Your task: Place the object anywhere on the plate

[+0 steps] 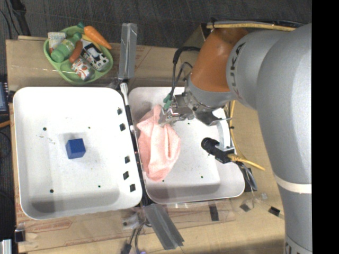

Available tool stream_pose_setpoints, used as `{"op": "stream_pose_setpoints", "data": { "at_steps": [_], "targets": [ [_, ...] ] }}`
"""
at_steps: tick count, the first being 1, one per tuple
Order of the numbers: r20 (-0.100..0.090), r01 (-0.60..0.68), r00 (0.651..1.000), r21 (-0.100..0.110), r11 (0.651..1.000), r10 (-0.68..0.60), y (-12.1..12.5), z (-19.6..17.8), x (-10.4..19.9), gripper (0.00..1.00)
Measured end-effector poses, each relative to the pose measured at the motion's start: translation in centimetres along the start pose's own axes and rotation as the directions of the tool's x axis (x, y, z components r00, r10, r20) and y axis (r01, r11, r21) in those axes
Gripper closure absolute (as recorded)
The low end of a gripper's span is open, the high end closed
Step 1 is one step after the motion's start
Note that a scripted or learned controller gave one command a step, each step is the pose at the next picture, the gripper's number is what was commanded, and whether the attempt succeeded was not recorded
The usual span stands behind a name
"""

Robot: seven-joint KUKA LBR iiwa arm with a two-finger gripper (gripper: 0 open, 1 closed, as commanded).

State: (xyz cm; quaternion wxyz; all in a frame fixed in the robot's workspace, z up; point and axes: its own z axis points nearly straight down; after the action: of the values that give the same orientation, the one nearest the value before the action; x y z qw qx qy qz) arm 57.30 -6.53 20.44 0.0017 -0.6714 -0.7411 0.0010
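Reaching in from the right, the arm [254, 67] sets its tool [170, 111] over the right bin [212, 187], at the upper end of a pink cloth [158, 144]. The tool's tips meet the cloth's top edge, where the fabric looks bunched up toward them, but whether the cloth is truly pinched, and how the tool is set, cannot be told from this slant.

The cloth lies in the left half of the right bin, draped down along the wall shared with the left bin [32, 142], its lower end near the middle of the bin's floor. A black cylinder part [212, 147] juts out just right of the cloth, over the bin's right side.

In the left bin a blue cube [76, 147] sits on the floor, a little left of centre and well apart from the cloth.

At the tabletop's far left corner, beyond the left bin, a green bowl [55, 67] holds toy food, a carrot [96, 36] among them. Its small packets carry printing too tiny to read. No writing on the arm can be made out.
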Motion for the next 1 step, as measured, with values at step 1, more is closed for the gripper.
{"op": "stream_pose_setpoints", "data": {
  "at_steps": [1],
  "targets": [
    [0.001,0.007,1.0,-0.001,1.0,-0.007,0.05,-2.68,0.09,1.0]
  ]
}}
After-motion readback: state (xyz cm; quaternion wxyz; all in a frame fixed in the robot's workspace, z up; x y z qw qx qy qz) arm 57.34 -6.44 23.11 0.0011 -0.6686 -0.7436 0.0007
